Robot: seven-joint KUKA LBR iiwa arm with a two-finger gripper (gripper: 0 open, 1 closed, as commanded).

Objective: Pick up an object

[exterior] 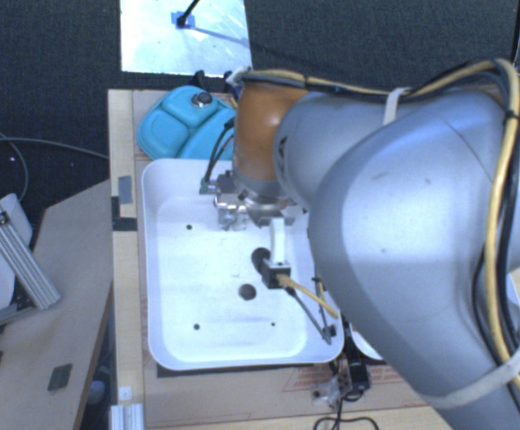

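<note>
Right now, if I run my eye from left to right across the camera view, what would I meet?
Metal rail → white bin → grey robot arm.

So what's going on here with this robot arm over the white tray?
The grey robot arm with an orange band reaches in from the right, and its pincer hangs low over the far part of the shallow white plastic bin. A small dark round spot, maybe an object, sits on the bin floor nearer the camera, apart from the pincer. A rounded blue plastic object lies at the bin's far rim. I can't tell whether anything is held.
</note>
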